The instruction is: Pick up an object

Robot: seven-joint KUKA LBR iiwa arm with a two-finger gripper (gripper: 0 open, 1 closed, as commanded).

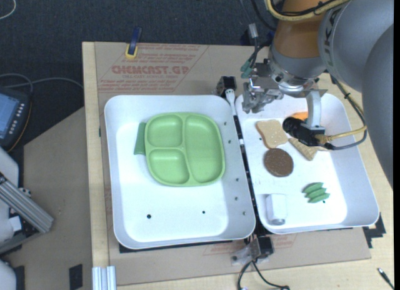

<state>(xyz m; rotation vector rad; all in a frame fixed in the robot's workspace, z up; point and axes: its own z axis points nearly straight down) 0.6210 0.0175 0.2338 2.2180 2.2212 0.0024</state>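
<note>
1. Gripper: we find it over the far left corner of the right bin, close to the wall where the two bins meet. We cannot tell how far open it is, nor whether it has hold of anything.

2. Arm: grey with an orange band, it reaches in from the right and covers the far right part of that bin.

3. Bread slice: tan and lying flat on the floor of the right bin. Of all the loose things it is the nearest to the gripper, on the gripper's near side and apart from it.

4. Brown disc: round and flat, it sits just beside the near edge of the bread slice.

5. Tan cracker: a small pale wedge to the right of the bread slice, partly covered by the robot's own parts.

6. Orange piece: we see only a sliver of it, so we cannot name it.

7. Green pod: it lies alone towards the near right of the right bin, well apart from the gripper.

8. White cup: it lies on its side by the bin's near edge.

9. Left bin: it holds a pale green divided plate, right side up. A darker green thing pokes out from under the plate's left edge.

10. Cardboard sheet: printed in red, it lies under both bins.
</note>
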